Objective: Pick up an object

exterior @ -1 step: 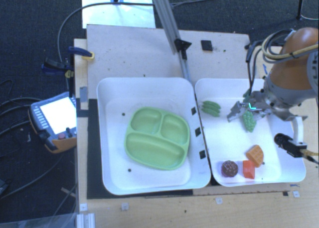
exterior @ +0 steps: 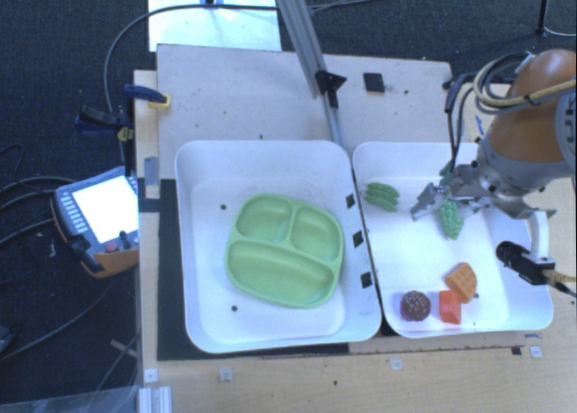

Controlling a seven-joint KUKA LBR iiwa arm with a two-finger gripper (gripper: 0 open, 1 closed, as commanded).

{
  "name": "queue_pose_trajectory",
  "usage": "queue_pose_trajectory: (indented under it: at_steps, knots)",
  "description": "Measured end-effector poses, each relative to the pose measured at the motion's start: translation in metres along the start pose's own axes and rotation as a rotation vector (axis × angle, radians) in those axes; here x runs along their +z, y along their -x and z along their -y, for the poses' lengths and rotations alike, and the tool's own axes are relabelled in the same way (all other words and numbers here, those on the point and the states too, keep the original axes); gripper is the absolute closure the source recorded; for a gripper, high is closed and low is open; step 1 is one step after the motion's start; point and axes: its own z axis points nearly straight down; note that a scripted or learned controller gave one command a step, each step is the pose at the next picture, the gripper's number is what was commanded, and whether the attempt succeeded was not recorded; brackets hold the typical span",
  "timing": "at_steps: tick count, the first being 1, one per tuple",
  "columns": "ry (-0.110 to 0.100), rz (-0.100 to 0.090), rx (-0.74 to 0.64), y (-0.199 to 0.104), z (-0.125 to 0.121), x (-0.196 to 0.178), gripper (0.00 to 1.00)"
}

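Note:
My gripper [exterior: 446, 206] hovers over the upper middle of the right bin [exterior: 397, 303], open, its fingers splayed to either side. A knobbly green piece [exterior: 450, 221] lies between and just below the fingertips, with a gap showing on its left side. A green pea pod [exterior: 380, 195] rests near the bin's upper left corner. Toward the front of the bin sit an orange wedge [exterior: 462, 280], a red block [exterior: 449, 307] and a dark brown round piece [exterior: 415, 305].
The left bin [exterior: 194, 222] holds a light green divided plate [exterior: 286, 250]. A slanted metal pole [exterior: 306, 37] crosses the board behind the bins. A black part on the arm [exterior: 521, 261] overhangs the right bin's right side. A handheld pendant [exterior: 99, 219] lies left of the bench.

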Motion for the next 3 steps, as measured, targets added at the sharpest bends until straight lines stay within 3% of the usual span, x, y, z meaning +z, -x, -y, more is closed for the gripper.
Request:
queue_pose_trajectory:
  at_steps: [2,3]
  knots:
    - [0.0,0.0,0.003,-0.005,-0.009,0.108,0.0]
    - [0.005,0.001,0.003,-0.005,-0.01,0.094,1.0]
